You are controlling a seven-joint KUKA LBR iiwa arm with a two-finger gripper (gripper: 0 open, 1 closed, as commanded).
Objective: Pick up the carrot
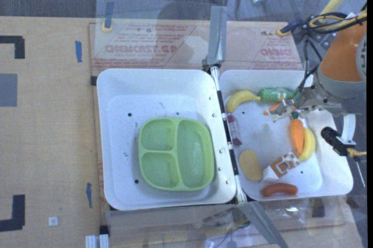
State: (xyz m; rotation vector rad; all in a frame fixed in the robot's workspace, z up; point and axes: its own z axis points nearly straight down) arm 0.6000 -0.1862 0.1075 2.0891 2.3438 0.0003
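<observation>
Orange and tapered, the carrot (297, 135) lies in the right bin (341, 180), toward its right side, with a banana (308, 146) pressed against its right flank. We see the gripper (287, 107) just above it in view, over the bin's upper part, beside a green bottle (275, 93). How far it is open we cannot tell — the tips are too small and cluttered to read — and nothing shows in its grasp. The carrot's long axis runs up and down in view, its top end nearest the gripper, so we judge a short move down-view — and a grasp across the narrow width — is called for.
</observation>
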